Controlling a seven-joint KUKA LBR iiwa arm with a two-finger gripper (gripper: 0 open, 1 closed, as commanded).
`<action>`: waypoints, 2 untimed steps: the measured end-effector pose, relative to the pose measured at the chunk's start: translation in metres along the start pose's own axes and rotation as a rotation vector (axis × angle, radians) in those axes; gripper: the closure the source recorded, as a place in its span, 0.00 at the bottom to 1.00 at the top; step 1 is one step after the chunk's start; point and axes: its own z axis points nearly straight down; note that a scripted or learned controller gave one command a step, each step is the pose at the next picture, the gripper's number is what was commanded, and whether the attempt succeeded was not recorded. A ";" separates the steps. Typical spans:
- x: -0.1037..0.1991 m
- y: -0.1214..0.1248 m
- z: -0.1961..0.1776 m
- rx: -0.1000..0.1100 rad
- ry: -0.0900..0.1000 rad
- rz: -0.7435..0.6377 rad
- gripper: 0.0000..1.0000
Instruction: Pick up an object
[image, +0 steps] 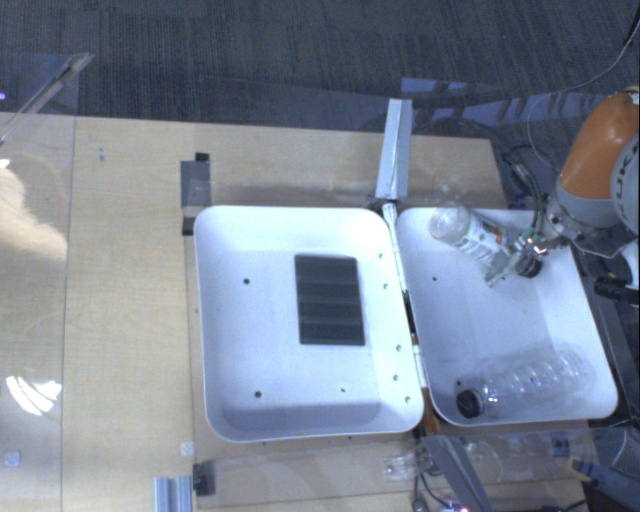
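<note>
A small clear bottle with a coloured label lies tilted at the far edge of the right bin. My gripper hangs low over that bin, just right of and slightly nearer than the small bottle, close to its labelled end. Whether they touch is unclear. A larger clear plastic bottle with a black cap lies on its side along the right bin's near edge. A flat black ribbed rectangle lies in the middle of the left bin.
The orange-banded arm comes in from the upper right over the right bin's far corner. A metal post stands behind the gap between the bins. Cables lie along the right and near edges of the bench.
</note>
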 end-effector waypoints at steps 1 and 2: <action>0.000 0.000 0.000 0.000 0.000 0.000 0.00; 0.003 -0.005 -0.005 0.021 0.014 -0.012 1.00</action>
